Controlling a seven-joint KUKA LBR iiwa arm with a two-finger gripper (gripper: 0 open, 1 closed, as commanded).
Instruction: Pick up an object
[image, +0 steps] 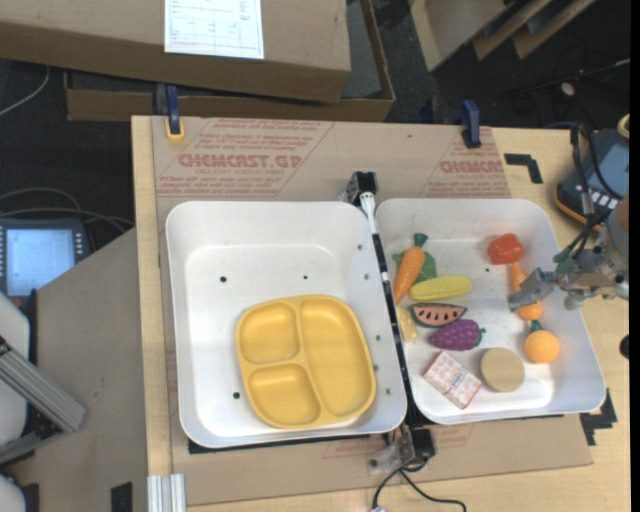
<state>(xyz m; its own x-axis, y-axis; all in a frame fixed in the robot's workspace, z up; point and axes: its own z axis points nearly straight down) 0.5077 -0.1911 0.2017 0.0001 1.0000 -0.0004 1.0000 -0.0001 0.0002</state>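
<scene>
Two shallow white bins side by side on a bench covered with printed cardboard. Left bin: one yellow divided tray with three compartments, lying toward the bin's near edge, slightly right of centre. Right bin: assorted toy food. Along its left edge, an orange carrot with a green top, tilted, and just beside it a yellow corn cob. Below the corn, a watermelon slice, then a purple grape bunch near the bin's middle. Toward the near edge, a small red-and-white packet and, to its right, a round tan disc. Near the right edge, an orange fruit, with a smaller orange piece just above it. Toward the far right corner, a red pepper-like piece with an orange stalk-like piece below it. Gripper entering from the bin's right edge, low over the orange pieces, tip near the smaller orange piece. Finger spread and any hold on an item: cannot tell, too small and blurred. Clamps at the bench's far edge: one yellow-tipped at left, one blue at right.
</scene>
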